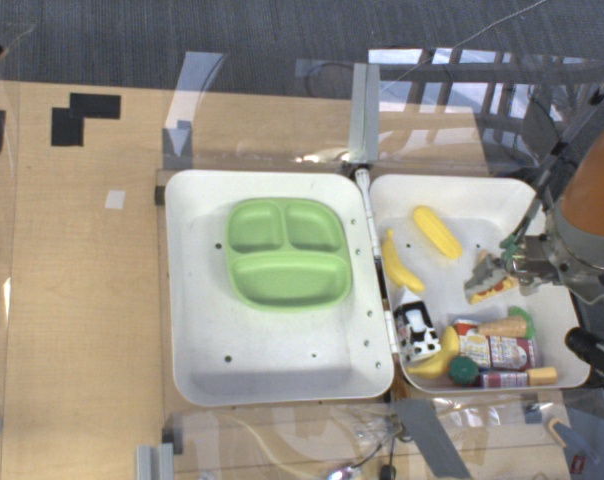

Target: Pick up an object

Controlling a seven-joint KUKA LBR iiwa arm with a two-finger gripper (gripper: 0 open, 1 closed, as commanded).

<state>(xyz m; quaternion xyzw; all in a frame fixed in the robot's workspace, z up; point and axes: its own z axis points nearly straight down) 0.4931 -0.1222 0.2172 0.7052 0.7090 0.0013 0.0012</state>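
A: State of the pincer (pixel 504 258)?

B: It hangs over the right bin (pixel 452 193), with a small multicoloured item (pixel 487 283) at its tips. Whether the item is clamped or only touched, I cannot tell. How far the pincer is open cannot be read from this slant either.

A: Where is the pick target?

B: Any object qualifies. The nearest candidate is that small item, right of the bin's middle.

A: Failure modes?

B: 1: if the hold is on an edge only, the item may slip out on lift. 2: if the tips merely rest on it, the arm (pixel 592 208) may rise with nothing. 3: a descent off centre may push the item toward the right wall.

A: Surroundings?

B: The corn (pixel 435 231) lies up and left, well apart. A banana (pixel 398 265) lies along the left wall. The cow toy (pixel 415 333), a carton (pixel 494 349), a carrot (pixel 502 326) and a green ball (pixel 463 371) crowd the near edge. The left bin (pixel 197 268) bears 1 green tray (pixel 286 252).

A: Obstructions?

B: Judged none directly. The carrot and carton sit near, just below the item.
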